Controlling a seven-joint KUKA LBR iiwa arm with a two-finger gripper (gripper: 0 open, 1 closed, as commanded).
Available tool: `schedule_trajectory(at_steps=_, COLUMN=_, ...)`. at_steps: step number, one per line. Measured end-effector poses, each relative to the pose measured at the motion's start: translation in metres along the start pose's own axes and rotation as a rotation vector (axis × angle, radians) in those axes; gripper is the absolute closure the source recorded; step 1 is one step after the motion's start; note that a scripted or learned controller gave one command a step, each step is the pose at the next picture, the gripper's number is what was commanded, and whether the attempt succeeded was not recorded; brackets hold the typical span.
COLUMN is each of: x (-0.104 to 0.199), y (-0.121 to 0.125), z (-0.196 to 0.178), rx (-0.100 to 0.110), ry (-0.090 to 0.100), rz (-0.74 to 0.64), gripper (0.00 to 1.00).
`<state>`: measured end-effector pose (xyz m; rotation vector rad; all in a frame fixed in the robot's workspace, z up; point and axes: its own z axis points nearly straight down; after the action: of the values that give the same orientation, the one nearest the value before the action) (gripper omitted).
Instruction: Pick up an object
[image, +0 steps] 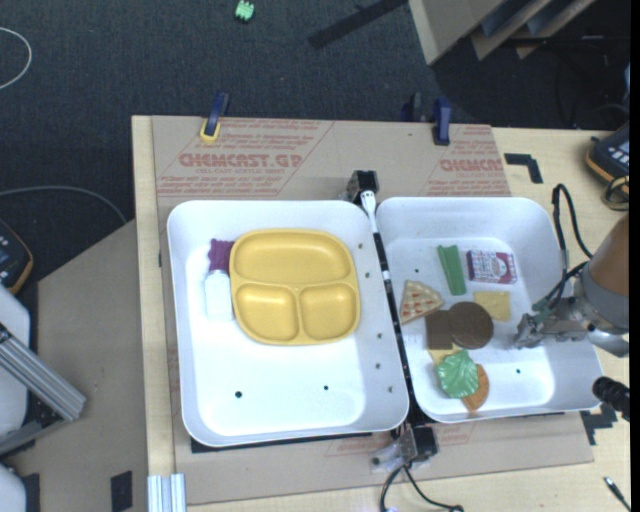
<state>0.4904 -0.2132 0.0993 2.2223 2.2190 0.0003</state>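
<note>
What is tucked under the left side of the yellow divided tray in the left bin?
A purple item and a white item poke out from beside the yellow tray. Whether they continue beneath it is hidden by the tray.

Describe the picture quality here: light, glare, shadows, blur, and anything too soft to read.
Camera view: even overhead light, with only faint shadows under the yellow tray; the left bin and right bin are bright white and slightly washed out; the tool is soft and small against the bin wall; the print on the red packet is too blurred to read; the dark floor holds little detail.
</note>
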Motion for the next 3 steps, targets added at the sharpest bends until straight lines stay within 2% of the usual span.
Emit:
schedule_trajectory(at_steps=2, x=-0.002, y=-0.011, z=-0.096, rx=-0.006, ry=-0.003, rz=-0.002, gripper=1.0)
schedule_trajectory(at_steps=3, x=-0.003, y=-0.009, z=-0.128, rx=-0.005, ry=-0.003, rz=-0.002, gripper=1.0)
